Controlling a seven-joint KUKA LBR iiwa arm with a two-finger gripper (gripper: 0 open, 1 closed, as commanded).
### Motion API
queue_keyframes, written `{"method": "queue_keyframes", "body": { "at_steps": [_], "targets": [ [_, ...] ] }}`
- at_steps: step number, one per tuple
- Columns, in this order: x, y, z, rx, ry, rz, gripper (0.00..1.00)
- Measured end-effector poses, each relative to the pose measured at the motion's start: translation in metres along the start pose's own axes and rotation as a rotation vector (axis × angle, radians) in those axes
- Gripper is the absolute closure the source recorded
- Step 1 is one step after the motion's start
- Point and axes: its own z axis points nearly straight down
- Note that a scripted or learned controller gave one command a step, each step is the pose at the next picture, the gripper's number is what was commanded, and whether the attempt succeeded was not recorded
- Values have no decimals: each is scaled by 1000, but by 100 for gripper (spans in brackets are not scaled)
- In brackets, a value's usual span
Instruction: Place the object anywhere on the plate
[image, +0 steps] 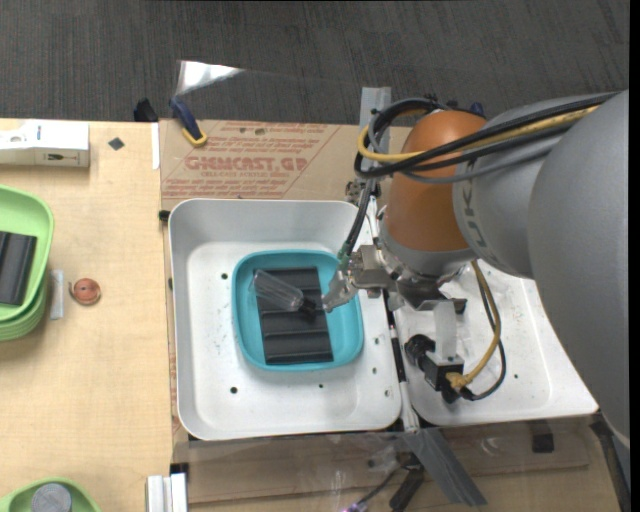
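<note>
Fixed overhead camera, slanting down on both bins

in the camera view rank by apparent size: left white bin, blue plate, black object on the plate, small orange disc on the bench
1. left white bin
2. blue plate
3. black object
4. orange disc

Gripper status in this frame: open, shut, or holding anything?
Gripper: cannot be told from this view; it sits over the right rim of the teal plate, beside the black object.

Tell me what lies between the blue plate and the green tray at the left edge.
In the camera view, between the blue plate and the green tray lie the white bin's floor and wall, then bare wooden bench with a small copper-coloured disc.
</note>
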Motion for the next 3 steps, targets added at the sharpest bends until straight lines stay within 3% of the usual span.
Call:
{"method": "queue_keyframes", "body": {
  "at_steps": [1,2,3],
  "targets": [
    [-80,-2,0,-1,1,7,0],
    [-80,20,-48,-2,0,19,0],
    [-155,47,-206,-2,0,50,0]
  ]
}}
